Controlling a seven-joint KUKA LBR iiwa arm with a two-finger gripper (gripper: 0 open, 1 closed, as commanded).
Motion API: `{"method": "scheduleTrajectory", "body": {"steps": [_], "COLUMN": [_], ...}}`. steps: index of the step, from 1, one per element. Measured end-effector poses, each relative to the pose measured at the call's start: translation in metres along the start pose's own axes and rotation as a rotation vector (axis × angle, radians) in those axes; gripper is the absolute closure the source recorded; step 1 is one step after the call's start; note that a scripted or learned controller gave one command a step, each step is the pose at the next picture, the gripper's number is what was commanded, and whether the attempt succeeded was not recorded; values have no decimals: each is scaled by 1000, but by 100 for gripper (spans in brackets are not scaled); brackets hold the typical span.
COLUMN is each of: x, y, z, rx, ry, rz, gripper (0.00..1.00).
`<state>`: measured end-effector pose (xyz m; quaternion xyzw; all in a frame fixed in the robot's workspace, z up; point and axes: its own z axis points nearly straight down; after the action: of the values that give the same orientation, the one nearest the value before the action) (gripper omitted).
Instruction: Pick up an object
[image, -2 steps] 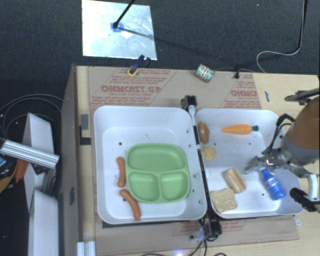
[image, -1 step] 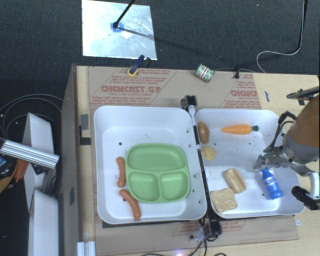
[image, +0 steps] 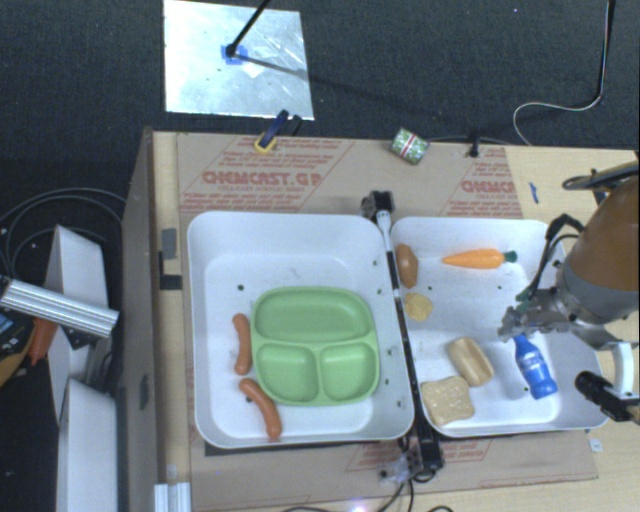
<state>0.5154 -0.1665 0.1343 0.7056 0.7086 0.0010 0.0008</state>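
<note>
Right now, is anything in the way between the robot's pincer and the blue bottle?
Nothing visible is in the way. The pincer sits right above the top of the blue bottle in the right bin. The bread roll lies to the bottle's left, apart from it.

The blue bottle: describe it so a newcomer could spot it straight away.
Look in the right-hand bin, toward its right side, just below the arm's pincer. The blue bottle lies there, right of the tan bread roll. It is the only blue item among the food pieces.
</note>
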Motion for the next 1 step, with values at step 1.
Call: {"method": "scheduleTrajectory", "body": {"steps": [1], "x": [2], "y": [6], "z": [-15], "rx": [1], "ry": [0], "rz": [1], "gripper": [100]}}
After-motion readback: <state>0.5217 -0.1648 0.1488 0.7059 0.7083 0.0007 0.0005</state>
